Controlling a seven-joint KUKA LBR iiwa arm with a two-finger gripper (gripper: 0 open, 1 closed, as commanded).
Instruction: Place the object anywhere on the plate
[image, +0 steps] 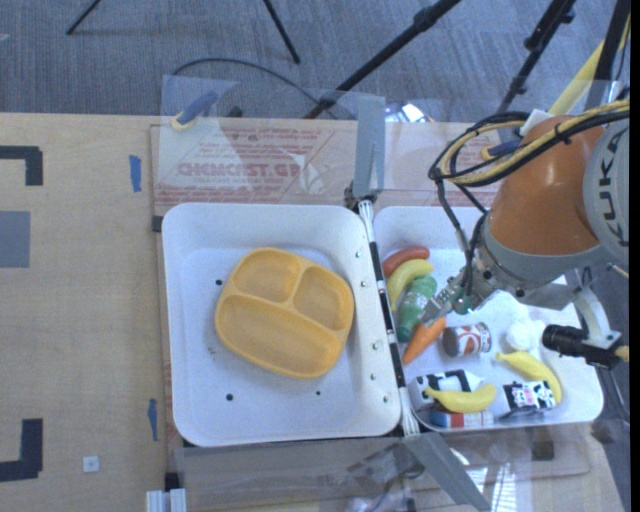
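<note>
A yellow three-compartment plate (285, 311) lies in the left white bin (190, 300), and nothing rests on it. My gripper (455, 298) hangs low over the right bin (585, 400), under the orange and grey wrist. It sits just right of a green item (413, 306) and above the top of an orange carrot (422, 340). A red sausage (405, 258) and a yellow banana-like piece (405, 277) lie at the left of that pile. The wrist hides part of the bin behind it.
More toys lie in the right bin: a small can (466, 340), a white lump (520, 332), two yellow bananas (462, 398) (530, 366) and two black-and-white figures (445, 382) (527, 396). A ridge (380, 310) divides the bins. Cables hang above the arm.
</note>
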